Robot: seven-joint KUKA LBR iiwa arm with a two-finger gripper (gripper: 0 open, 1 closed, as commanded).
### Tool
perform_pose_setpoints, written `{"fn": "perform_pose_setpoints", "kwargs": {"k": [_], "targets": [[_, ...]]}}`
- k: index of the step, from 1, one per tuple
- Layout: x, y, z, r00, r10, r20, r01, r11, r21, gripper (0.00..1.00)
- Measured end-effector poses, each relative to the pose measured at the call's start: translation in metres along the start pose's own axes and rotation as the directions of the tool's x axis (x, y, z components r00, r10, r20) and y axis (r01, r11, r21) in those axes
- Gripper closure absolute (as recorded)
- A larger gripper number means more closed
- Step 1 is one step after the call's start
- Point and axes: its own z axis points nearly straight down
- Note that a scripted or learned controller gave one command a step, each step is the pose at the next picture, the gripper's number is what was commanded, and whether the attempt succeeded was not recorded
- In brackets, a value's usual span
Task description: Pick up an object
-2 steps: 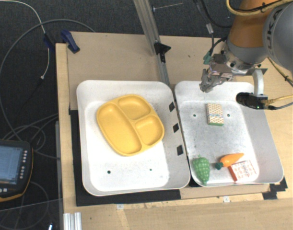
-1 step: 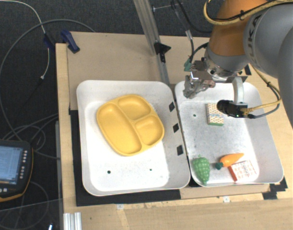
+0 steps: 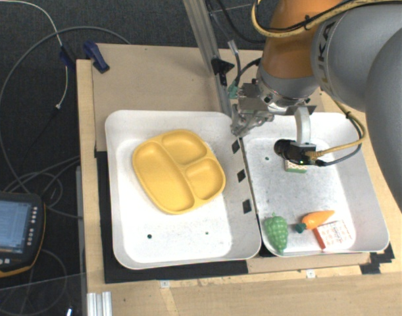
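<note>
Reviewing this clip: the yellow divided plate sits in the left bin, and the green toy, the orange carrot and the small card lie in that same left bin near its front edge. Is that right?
Not quite. The camera view shows the yellow divided plate in the left bin, but the green toy, the orange carrot and the small card lie in the right bin, near its front edge.

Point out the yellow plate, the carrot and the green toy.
yellow plate (image 3: 162, 176), camera view, bare floor of its large compartment.
carrot (image 3: 317, 219), camera view, middle of the orange body.
green toy (image 3: 276, 232), camera view, centre of its bumpy top.
</note>
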Motion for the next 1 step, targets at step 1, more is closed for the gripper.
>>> {"fn": "perform_pose_setpoints", "kwargs": {"k": [1], "targets": [[0.0452, -0.0264, 0.0063, 1.0, 0.001, 0.001, -0.001, 1.0, 0.003, 1.0]]}}
